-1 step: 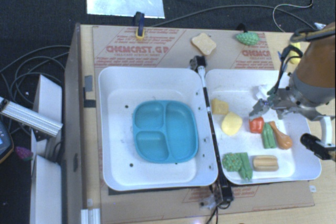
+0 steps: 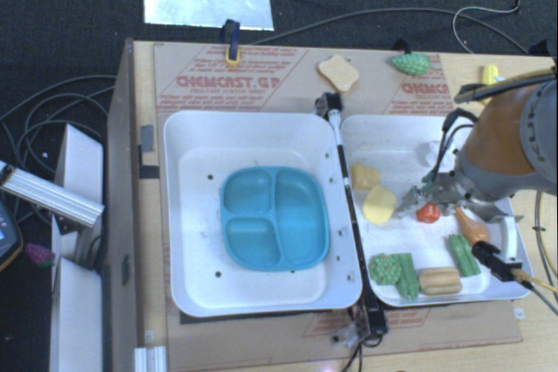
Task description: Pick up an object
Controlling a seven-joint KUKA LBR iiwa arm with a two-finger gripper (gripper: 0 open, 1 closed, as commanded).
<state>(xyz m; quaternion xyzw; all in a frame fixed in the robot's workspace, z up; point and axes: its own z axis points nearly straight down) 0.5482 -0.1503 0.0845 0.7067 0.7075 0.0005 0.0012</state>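
Arm: the grey arm with its orange band reaches in from the right and bends down over the right bin.
Claw: the claw sits low in the right bin, near its middle; whether it is apart or together cannot be told.
Red piece: a small red piece lies just beside the claw tip, on the bin floor, not seen between any fingers.
Yellow pieces: two pale yellow pieces rest to the left of the claw, near the wall between the bins.
Front row: a green vegetable, a bread roll, a green pod and a carrot lie along the near side.
Left bin: the left bin holds a blue divided plate.
Surface: a slice of toast and a green bunch lie on the surface beyond the bins.
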